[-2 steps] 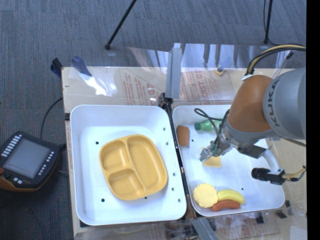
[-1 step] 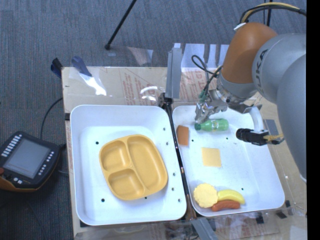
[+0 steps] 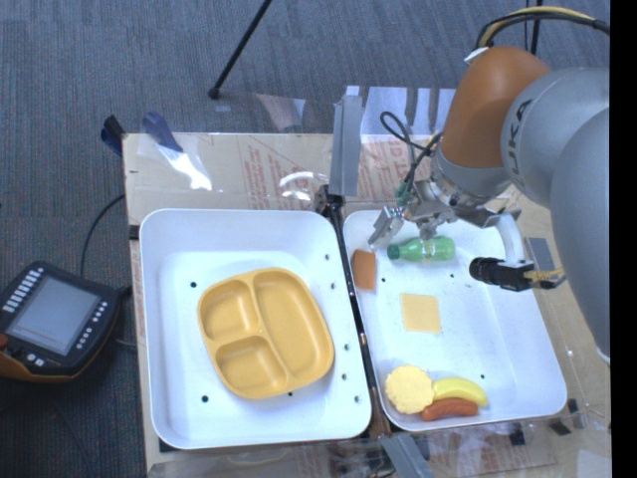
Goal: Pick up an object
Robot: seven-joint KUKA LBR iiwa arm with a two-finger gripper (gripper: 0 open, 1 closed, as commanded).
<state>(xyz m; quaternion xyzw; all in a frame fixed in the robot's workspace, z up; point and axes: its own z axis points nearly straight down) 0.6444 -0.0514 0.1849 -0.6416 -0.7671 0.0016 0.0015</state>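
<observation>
My gripper hangs over the far end of the right bin, its fingers spread open with nothing between them. A green toy bottle lies on its side just below the fingertips. A brown slab leans against the bin's left wall. Toward the middle of the bin lies a flat yellow cheese square. At the near end sit a round yellow wafer, a banana and a red sausage, all close together.
The left bin holds a yellow divided plate. A ridge where the two bins meet runs between them. A teach pendant lies on the floor to the left.
</observation>
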